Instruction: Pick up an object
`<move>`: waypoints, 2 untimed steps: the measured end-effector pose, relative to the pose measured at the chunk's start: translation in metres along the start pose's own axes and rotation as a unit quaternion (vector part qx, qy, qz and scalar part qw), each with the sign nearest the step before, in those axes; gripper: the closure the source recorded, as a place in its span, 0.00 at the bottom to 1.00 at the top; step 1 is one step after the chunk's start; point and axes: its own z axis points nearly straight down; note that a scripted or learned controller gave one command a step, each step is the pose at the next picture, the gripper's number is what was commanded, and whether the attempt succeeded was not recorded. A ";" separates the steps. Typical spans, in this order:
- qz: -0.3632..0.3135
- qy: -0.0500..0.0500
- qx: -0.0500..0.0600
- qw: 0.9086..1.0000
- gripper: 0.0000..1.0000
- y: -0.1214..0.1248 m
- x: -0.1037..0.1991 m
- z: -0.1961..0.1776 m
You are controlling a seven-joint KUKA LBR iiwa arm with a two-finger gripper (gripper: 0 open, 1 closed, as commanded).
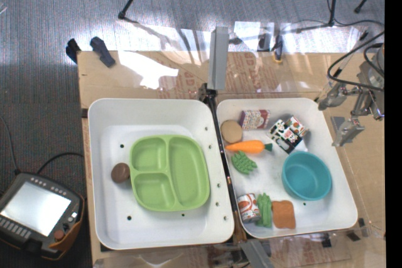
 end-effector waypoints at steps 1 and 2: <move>-0.080 0.007 -0.004 0.997 0.00 0.034 -0.053 0.176; -0.091 0.003 -0.002 0.996 0.00 0.107 -0.006 0.198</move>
